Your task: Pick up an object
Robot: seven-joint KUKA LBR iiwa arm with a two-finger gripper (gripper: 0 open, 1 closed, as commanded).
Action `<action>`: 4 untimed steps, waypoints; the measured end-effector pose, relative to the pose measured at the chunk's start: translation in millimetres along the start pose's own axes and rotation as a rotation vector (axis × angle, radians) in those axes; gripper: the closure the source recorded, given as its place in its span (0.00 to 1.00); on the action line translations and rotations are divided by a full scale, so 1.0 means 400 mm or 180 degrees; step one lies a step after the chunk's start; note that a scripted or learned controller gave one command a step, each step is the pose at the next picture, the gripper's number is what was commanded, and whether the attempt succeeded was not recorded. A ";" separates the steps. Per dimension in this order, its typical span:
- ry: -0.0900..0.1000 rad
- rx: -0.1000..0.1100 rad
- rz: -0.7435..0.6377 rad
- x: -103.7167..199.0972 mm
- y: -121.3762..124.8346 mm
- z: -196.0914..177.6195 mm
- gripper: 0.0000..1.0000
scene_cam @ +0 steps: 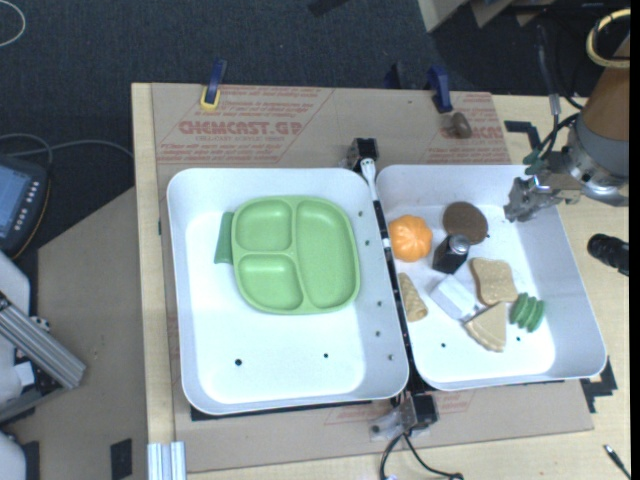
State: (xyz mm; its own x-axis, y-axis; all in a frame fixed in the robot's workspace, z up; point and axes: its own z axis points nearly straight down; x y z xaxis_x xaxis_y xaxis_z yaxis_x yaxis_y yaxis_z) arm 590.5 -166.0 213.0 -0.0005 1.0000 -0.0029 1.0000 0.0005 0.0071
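2 white bins (190, 268), 1 green tray (296, 253), 1 orange (410, 238), 2 bread slices (493, 280).

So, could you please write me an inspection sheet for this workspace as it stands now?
Surface: brown cardboard sheet under two shallow white bins, left and right.
Job's things: right bin holds an orange round fruit, brown round disc, black cylinder, two tan bread-like slices, green ridged piece.
Clutter: green three-compartment plastic tray in the left bin.
End effector: metal end effector over the right bin's far right edge; finger state unclear.
Cables: black cables at the near edge.
Surroundings: blue clamps on the far edge, dark carpet.
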 end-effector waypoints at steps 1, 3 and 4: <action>0.0004 0.0009 0.0000 -0.001 0.002 -0.032 1.00; 0.0008 0.0008 -0.0011 0.214 0.112 -0.032 1.00; 0.0008 0.0027 0.0000 0.214 0.101 -0.020 1.00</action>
State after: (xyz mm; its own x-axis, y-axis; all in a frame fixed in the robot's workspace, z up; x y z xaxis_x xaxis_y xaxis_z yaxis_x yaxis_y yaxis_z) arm 630.9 -80.3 221.1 -0.0006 1.0000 -0.0004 1.0000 0.0006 -0.0014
